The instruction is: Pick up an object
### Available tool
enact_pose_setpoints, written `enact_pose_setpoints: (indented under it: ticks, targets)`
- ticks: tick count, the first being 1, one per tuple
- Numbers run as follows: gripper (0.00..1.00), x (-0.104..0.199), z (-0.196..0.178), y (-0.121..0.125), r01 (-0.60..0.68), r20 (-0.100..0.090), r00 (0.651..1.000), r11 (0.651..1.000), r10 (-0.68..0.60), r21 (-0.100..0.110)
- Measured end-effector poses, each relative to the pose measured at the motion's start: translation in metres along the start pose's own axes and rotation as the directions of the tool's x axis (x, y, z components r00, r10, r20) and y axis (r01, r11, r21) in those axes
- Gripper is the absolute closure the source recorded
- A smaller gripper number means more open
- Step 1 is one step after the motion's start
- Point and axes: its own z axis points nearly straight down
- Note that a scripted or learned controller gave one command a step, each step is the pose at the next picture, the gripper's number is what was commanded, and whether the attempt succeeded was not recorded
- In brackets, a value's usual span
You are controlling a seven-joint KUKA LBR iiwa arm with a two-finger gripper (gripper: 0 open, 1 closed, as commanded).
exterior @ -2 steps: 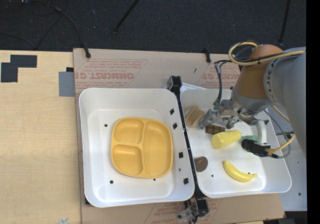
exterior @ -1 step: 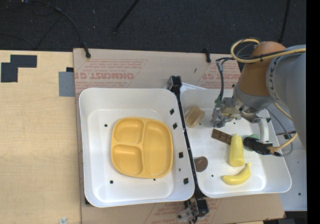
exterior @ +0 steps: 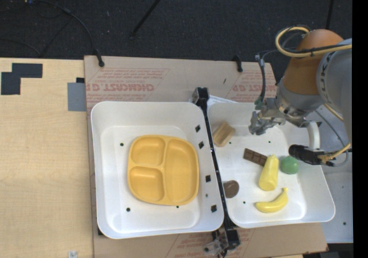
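We see desk (exterior: pixel 40 153) carrying two white bins. Left bin (exterior: pixel 109 124) holds yellow divided plate (exterior: pixel 164 169), parked away from picking. Right bin (exterior: pixel 313 205) gathers candidates: yellow bottle (exterior: pixel 268 173), banana (exterior: pixel 272 202), tan block (exterior: pixel 223 134), brown bar (exterior: pixel 255 157), green ball (exterior: pixel 290 165), brown disc (exterior: pixel 230 188). Hand (exterior: pixel 260 123) hangs over right bin's far edge, nothing visibly gripped; whether parted or together, we cannot tell. Cardboard (exterior: pixel 132 81) print reads mirrored, illegible to us.

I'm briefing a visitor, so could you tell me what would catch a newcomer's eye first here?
The yellow divided tray in the left bin stands out most. In the right bin lie a banana, a yellow bottle and a green ball, with the gripper near its far edge.
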Motion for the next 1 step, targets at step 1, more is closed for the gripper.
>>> enact_pose_setpoints:
  ticks: [1]
  targets:
    - [1.00,0.0078,-0.0547,-0.0055,0.001,0.000,1.000,1.000,-0.001,-0.001]
